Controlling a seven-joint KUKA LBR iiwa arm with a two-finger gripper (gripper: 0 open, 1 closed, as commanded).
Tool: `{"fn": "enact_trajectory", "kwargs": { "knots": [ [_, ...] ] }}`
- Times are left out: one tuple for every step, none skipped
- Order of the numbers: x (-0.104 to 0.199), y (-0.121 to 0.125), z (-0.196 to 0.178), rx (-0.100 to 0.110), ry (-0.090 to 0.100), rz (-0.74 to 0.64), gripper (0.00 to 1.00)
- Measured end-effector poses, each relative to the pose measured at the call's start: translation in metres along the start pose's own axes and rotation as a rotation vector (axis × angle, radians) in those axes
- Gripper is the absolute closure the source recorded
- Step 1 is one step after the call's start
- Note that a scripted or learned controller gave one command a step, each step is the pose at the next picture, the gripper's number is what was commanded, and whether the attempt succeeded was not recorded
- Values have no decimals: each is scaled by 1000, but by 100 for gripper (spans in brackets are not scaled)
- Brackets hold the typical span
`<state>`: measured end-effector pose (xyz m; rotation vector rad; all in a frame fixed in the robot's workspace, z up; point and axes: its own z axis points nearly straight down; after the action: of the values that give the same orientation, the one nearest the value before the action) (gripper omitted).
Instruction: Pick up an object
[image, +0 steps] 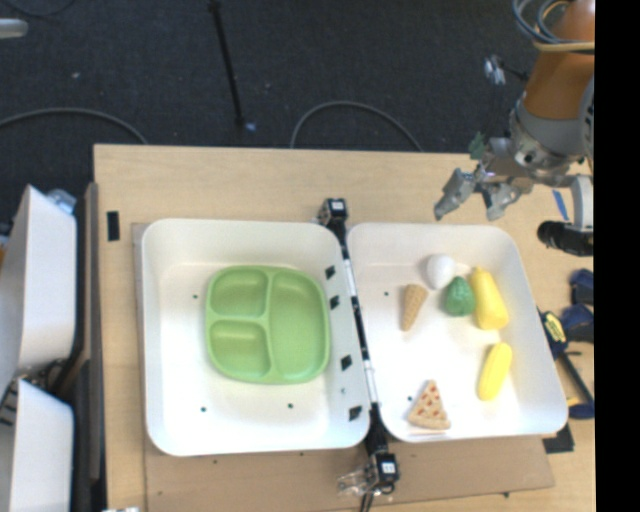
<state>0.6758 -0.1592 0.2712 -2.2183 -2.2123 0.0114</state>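
My gripper hangs above the far edge of the right bin, fingers spread open with nothing between them. Below it in that bin lie a white ball, a green lump, a long yellow piece, a tan cone, a second yellow piece and a pizza slice. The white ball is the nearest of these to the gripper, a short way toward the front.
The left bin holds a green divided plate. A black-clipped divider joins the two bins. Dark tools lie on the bench at the right edge. White boxes stand at the far left.
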Motion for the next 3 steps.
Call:
{"fn": "enact_trajectory", "kwargs": {
  "knots": [
    [1, 2, -9, -13, -3, -3, 0],
    [-5, 2, 53, -8, -3, -2, 0],
    [-13, 2, 97, -10, -3, -1, 0]
  ]
}}
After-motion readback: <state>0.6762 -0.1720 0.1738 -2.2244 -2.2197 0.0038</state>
